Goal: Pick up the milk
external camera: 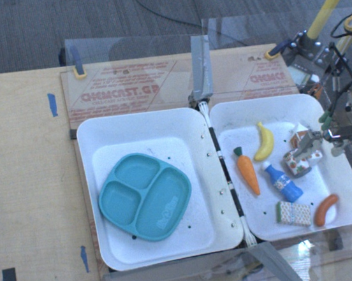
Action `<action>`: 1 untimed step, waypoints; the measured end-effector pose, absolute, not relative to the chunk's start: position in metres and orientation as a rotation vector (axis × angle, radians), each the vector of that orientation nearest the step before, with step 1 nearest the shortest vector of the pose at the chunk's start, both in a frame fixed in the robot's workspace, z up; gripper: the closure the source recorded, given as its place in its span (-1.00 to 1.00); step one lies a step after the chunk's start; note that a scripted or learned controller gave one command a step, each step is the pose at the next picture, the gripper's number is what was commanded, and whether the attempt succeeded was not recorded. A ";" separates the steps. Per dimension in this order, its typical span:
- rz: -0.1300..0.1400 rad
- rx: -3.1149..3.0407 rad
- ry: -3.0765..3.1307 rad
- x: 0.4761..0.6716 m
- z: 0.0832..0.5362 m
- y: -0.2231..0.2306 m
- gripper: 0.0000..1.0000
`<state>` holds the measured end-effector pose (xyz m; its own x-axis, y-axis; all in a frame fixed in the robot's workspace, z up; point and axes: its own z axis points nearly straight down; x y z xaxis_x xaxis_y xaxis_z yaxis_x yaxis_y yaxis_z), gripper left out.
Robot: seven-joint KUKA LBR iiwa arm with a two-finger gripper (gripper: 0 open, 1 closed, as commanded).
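Note:
The milk (298,163) is a small white carton with red and green print, lying tilted in the right bin (242,116) near its right wall. My gripper (307,146) reaches in from the right and sits directly over the carton's upper part, touching or almost touching it. The carton's top is partly hidden behind the gripper. The carton still rests on the bin floor.
In the right bin lie a banana (264,142), a carrot (248,172), a blue bottle (282,182) just left of the milk, a speckled green-edged packet (294,213) and a sausage (325,209). The left bin (92,141) holds a teal divided plate (145,196).

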<state>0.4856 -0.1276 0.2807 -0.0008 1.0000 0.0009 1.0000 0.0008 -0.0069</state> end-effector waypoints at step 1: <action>0.008 -2.813 -1.394 0.527 0.211 -0.157 -1.00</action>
